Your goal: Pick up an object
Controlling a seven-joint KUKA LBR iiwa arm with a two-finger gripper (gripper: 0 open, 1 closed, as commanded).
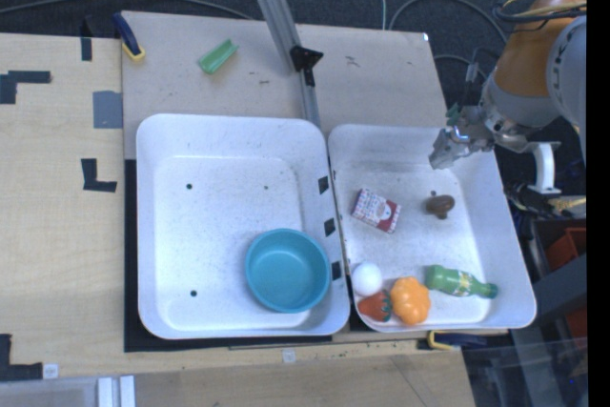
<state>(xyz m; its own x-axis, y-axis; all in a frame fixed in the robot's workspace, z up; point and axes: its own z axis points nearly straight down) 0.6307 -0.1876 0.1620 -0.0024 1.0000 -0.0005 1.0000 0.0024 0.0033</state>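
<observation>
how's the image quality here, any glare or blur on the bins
Camera view: lighting is soft and even, with faint shadows under the blue bowl and the green bottle; the white bins look bright but not blown out; the whole frame is slightly soft, and the tool and the small brown object lack fine detail.

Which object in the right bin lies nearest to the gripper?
The small brown object, just below the gripper. The red carton, green bottle and others lie farther away.
</observation>
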